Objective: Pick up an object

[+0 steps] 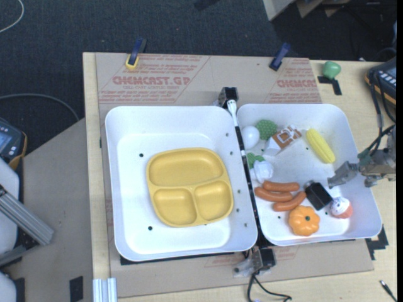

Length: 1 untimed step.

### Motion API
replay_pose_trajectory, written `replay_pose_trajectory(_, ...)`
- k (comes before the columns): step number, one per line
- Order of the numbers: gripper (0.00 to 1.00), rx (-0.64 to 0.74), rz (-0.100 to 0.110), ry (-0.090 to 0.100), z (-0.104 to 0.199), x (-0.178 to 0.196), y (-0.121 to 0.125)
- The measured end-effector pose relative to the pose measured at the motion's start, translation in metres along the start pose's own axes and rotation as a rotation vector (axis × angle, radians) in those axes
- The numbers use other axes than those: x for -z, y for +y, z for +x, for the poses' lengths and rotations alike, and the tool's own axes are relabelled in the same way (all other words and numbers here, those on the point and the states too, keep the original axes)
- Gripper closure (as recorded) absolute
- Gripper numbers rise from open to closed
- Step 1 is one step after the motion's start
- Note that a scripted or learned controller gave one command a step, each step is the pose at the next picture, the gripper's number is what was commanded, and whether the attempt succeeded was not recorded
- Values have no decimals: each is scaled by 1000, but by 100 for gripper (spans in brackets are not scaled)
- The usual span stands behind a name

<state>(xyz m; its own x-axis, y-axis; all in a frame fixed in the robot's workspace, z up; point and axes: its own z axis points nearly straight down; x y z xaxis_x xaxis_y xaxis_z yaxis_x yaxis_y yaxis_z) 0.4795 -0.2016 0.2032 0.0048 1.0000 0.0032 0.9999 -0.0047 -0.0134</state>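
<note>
Gripper (343, 173) hovered at right bin's (352, 128) right side, grip state unclear, black block (318, 195) just left, corn (320, 146) above.

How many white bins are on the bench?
2. The left shallow white bin holds a yellow sectioned plastic plate. The right shallow white bin holds the toy food, beside it.
</note>
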Motion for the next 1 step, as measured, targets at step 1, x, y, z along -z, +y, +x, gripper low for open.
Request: replay_pose_trajectory(1,0,4,-13,-4,1,7,3)
